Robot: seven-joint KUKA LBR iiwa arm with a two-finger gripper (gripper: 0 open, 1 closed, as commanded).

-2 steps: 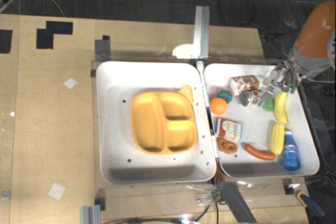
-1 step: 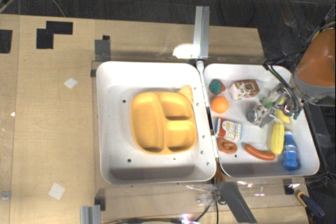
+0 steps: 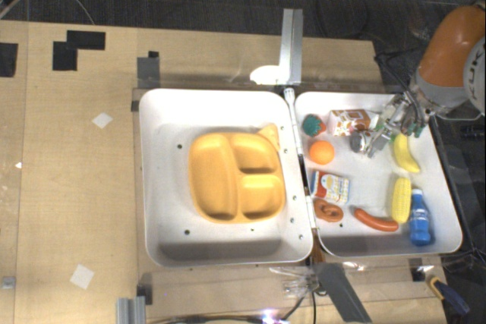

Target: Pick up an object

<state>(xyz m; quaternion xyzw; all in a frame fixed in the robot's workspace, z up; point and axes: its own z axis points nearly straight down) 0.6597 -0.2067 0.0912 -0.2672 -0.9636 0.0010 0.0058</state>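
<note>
Nearest me, along the six o'clock wall of the right bin (image 3: pixel 448 239), I count one blue bottle (image 3: pixel 420 219) and one sausage (image 3: pixel 375 220), with a pretzel (image 3: pixel 329 211) just beside the sausage at its nine o'clock. Going up toward twelve, I see one corn cob (image 3: pixel 400 198), one small red-and-white carton (image 3: pixel 331 186), one orange (image 3: pixel 322 152), one banana (image 3: pixel 405 152), one dark green ball (image 3: pixel 312 124) and one carton with red print (image 3: pixel 350 121). That makes nine items, all in this bin.

At nine o'clock of it sits the left bin (image 3: pixel 159 186), and I count a single thing inside: a yellow divided tray (image 3: pixel 234 175) with three compartments.

From three o'clock, the arm (image 3: pixel 448 61) reaches in, and the gripper (image 3: pixel 374 140) hangs low over the right bin between the printed carton and the banana. I cannot tell how it is set; nothing visibly sits in it.
</note>
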